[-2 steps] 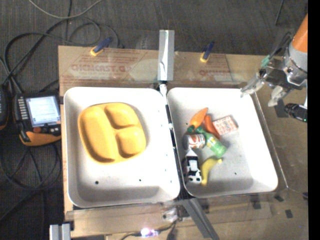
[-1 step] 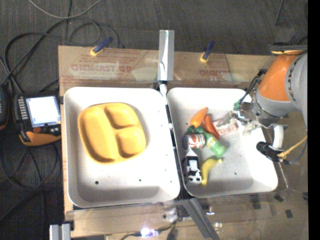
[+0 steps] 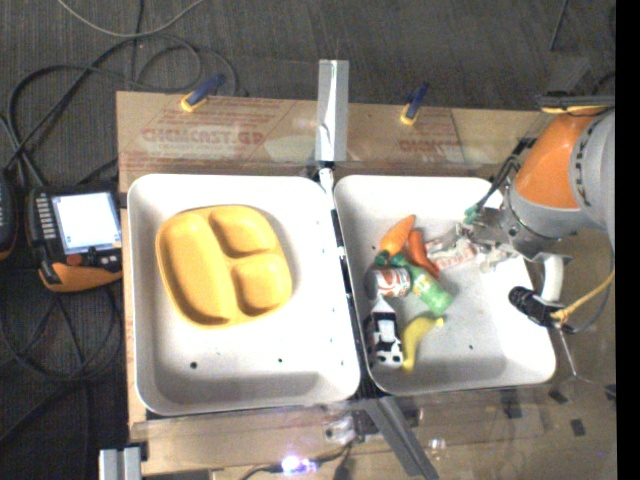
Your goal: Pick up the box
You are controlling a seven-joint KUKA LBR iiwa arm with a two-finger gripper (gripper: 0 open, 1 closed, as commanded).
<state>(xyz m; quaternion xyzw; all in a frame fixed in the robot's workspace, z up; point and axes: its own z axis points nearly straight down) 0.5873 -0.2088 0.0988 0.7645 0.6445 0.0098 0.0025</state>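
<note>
The arm [image 3: 575, 173] reaches in from the right over the right bin [image 3: 500, 353], its gripper [image 3: 482, 236] low over the far-right part of that bin. Just to the left of the gripper lies a small white and red box [image 3: 447, 253], tilted, at the edge of a heap of toys: a carrot [image 3: 397, 234], a can [image 3: 394, 282], a green bottle [image 3: 431, 294], a banana [image 3: 417, 336] and a black-and-white cow [image 3: 384, 340] nearer the camera. The gripper seems to touch or nearly touch the box's right end, but the metal parts blur together there, so whether the hand is released or clenched I cannot tell, nor whether anything sits between its fingers. The box appears to rest on the bin floor, not raised. By my judgement the approach is made and the grasp and lift are left. The left bin [image 3: 150, 368] holds a yellow tray [image 3: 226, 263], well apart from the work.
</note>
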